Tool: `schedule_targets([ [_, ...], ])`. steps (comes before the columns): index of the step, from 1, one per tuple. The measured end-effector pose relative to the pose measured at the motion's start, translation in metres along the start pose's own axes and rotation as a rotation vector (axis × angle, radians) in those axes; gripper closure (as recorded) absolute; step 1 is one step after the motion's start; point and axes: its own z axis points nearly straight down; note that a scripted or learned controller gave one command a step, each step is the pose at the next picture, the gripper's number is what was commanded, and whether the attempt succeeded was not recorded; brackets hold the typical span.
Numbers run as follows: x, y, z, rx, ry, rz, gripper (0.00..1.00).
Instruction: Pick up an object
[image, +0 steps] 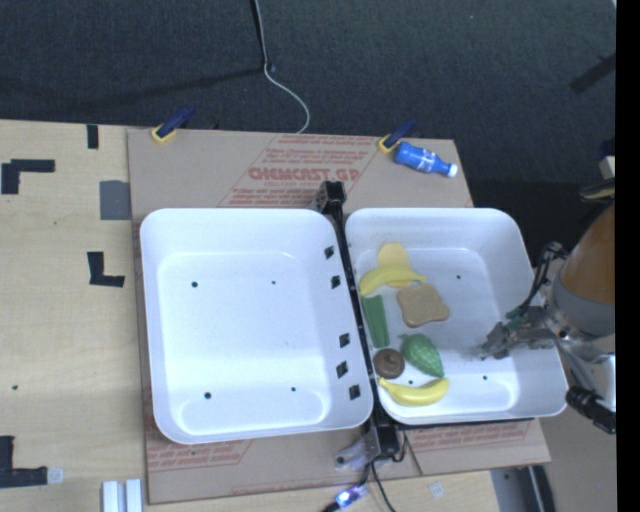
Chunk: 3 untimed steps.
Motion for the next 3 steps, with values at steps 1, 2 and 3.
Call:
schedule_targets([
  [1,0.0001,0.0001,-0.0006,0.0,0.0,0.0,1.0],
  [2,0.0005,0.0029,-0.0037,0.001,0.001,-0.001,1.0],
  [3,0.0,-0.0002,-0.0004,0.002,-0.001,-0.001,1.0],
])
